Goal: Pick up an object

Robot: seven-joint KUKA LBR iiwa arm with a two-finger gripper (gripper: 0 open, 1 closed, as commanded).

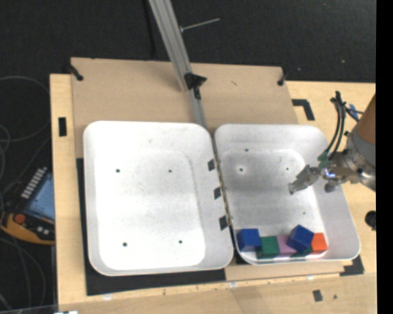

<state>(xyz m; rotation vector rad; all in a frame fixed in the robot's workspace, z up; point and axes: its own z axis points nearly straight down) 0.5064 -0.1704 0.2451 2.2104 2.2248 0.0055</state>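
While the arm (pixel 361 136) reaches in from the right, its claw (pixel 312 178) hangs over the right part of the right bin (pixel 262 142); whether it is open or closed cannot be told, and nothing is visibly gripped. Small blocks lie bunched along the near wall of that bin: a blue block (pixel 249 238) at the left, a green block (pixel 269 246) just beside it, a pale purple piece (pixel 285 246), a second blue block (pixel 301 237) and an orange block (pixel 319 242) at the right. These lie nearer than the claw and apart from it. The left bin (pixel 150 195) stands beside the right one on the table (pixel 183 87). A grey rail (pixel 173 38) slants across the far side.
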